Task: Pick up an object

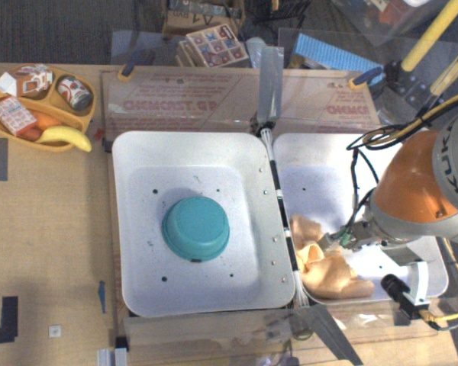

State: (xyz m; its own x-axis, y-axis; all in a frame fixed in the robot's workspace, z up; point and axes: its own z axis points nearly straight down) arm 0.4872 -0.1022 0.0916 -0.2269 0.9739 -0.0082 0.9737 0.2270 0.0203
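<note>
two white bins (137, 204); tool (343, 239) above tan toy (332, 273), grip state unclear.

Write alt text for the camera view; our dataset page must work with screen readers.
A grey robot arm with an orange band reaches from the right into the right white bin, above a tan, crumpled-looking object at that bin's near left corner. The left white bin holds an upturned teal bowl.
</note>
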